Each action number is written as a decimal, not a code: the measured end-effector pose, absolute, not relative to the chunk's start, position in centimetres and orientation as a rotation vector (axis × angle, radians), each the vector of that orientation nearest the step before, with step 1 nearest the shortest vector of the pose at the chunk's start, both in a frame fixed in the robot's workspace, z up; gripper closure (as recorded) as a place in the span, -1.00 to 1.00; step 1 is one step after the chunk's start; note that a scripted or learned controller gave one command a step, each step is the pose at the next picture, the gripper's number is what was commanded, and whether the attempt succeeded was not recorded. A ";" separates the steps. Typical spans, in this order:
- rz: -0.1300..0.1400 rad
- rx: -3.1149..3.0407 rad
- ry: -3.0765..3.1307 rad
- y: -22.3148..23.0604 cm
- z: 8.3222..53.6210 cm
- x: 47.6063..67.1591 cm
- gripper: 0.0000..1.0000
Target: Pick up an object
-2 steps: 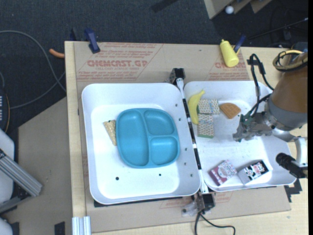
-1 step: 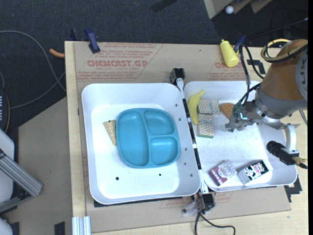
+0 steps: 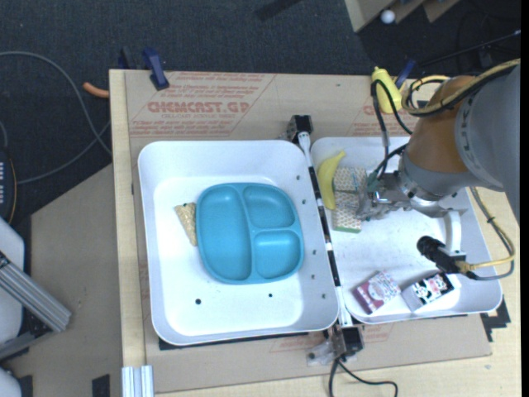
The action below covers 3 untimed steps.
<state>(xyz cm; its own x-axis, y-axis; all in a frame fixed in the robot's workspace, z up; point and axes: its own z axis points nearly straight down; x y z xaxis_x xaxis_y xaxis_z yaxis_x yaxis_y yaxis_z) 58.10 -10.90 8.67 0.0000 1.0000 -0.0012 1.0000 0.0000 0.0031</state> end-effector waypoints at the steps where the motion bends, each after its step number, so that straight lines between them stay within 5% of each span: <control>1: 0.003 2.217 2.219 -10.9 9.7 58.1 1.00; 2: 0.003 2.214 2.219 -10.9 10.6 58.2 1.00; 3: 0.002 2.219 2.223 -4.7 18.5 53.5 1.00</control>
